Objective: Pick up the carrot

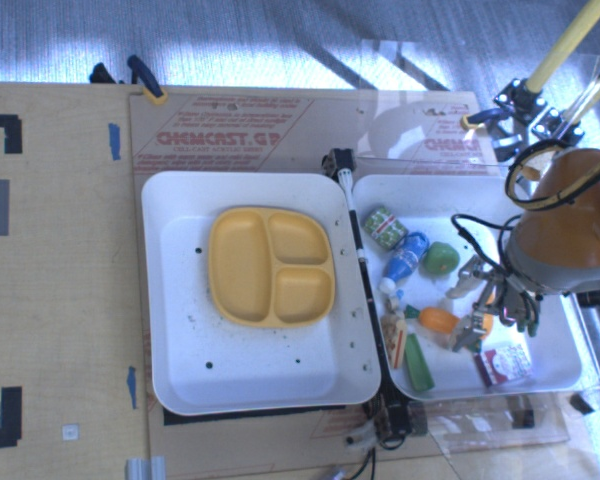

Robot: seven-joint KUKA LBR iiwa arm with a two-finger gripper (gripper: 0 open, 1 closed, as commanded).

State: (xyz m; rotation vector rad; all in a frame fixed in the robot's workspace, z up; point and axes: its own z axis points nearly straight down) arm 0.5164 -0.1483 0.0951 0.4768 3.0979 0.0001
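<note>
The carrot (438, 319) is a small orange piece with a green stub on its left end, lying in the right bin (565, 373) near the middle. My gripper (468, 310) hangs low over the carrot's right end, reaching in from the right. Its two fingers stand apart, one (466, 282) above the carrot and one (468, 337) below it, so the gripper is open. A bit of orange shows behind the fingers, and whether they touch the carrot cannot be told.
Around the carrot lie a green can (384, 226), a blue bottle (408, 255), a round green item (441, 258), a long green vegetable (417, 363) and a red-and-white packet (505, 364). The left bin (170, 298) holds a yellow divided plate (272, 266).
</note>
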